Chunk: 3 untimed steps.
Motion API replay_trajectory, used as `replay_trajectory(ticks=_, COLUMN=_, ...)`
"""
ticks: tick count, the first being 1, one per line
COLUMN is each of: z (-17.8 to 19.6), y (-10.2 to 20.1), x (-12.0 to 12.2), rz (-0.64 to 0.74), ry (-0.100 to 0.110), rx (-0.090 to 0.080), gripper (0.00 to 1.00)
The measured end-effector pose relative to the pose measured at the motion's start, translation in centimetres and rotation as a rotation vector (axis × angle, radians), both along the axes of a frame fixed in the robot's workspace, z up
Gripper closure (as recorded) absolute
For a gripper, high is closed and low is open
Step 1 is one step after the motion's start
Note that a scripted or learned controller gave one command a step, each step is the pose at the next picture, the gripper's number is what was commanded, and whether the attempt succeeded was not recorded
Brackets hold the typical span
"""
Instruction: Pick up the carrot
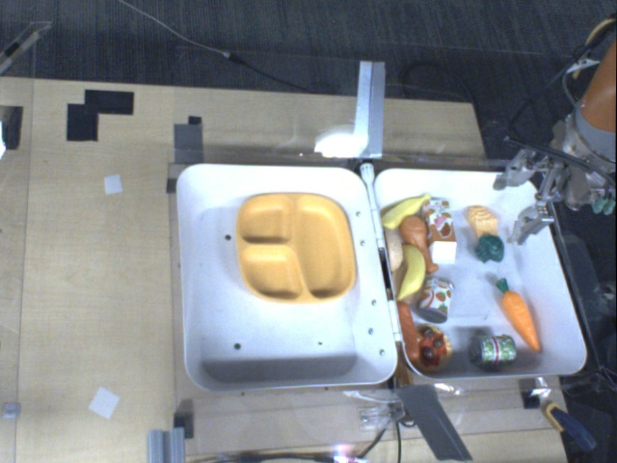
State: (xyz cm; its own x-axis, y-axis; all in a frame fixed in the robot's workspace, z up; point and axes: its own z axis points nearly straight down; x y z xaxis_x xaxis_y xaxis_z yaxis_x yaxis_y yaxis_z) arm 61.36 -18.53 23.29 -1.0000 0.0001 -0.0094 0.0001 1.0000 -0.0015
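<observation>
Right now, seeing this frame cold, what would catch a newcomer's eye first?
Probably the yellow divided plate, alone in the left bin. Next comes the right bin, crowded with toy food: bananas bunched along its left wall, and the orange carrot lying apart near the right wall. The gripper hangs over that bin's upper right corner, away from the carrot.

The arm (600, 95) carries an orange band above a grey wrist section; thin cables loop beside it (one looks pale, possibly white); the pincer (530, 201) is bare grey metal, with angular brackets and slender fingers (528, 226).
</observation>
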Motion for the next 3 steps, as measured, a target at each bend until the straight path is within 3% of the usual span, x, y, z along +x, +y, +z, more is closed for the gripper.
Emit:
replay_trajectory(ticks=1, z=-7.2, y=-2.1, x=-5.7, rz=-0.102, ry=0.005, rx=0.002, gripper=0.00)
replay_trajectory(ticks=2, z=-13.4, y=-1.2, x=-11.2, rz=-0.100, ry=-0.017, rx=-0.003, gripper=0.00)
replay_trajectory(ticks=3, z=-14.2, y=3.6, x=-10.5, rz=-0.206, ry=-0.008, rx=0.001, gripper=0.00)
